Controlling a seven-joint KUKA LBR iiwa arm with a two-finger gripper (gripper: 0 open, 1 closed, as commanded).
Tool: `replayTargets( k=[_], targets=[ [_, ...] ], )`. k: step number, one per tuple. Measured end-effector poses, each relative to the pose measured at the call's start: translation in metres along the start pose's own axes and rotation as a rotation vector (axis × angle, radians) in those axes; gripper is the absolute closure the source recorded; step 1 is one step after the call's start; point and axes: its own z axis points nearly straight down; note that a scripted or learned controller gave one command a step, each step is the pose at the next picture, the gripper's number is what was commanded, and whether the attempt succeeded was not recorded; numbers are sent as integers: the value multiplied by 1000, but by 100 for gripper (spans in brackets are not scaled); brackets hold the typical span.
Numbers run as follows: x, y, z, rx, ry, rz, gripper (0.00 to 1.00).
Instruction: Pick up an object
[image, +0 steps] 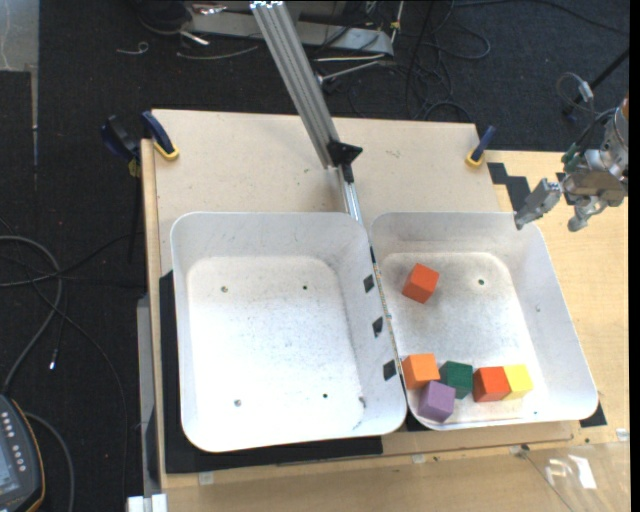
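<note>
Two white bins are seen side by side. In the right bin (560, 330) a lone orange block (421, 282) is found near the middle, and a cluster of blocks (463, 381) is gathered along the near wall. The gripper (558, 207) is held above the bin's far right corner, well apart from the blocks, fingers spread, nothing gripped.

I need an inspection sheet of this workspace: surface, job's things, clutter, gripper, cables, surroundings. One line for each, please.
Surface: wooden bench bearing left bin and right bin.
Job's things: in the right bin, orange cube alone; orange block, green block, purple block, red block, yellow block clustered near the front edge.
Clutter: nothing seen.
Gripper: gripper above the right bin's far right corner, open, holding nothing.
Cables: black cables on the floor.
Surroundings: clamps, metal pole.
</note>
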Motion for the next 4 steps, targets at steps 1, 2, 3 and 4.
replayTargets(
  k=[1,2,3,4],
  targets=[
    [75,31,25,0,4,-7,0],
    [98,-28,132,10,4,5,0],
    [107,46,202,1,2,-1,0],
    [104,9,198,2,1,5,0]
  ],
)
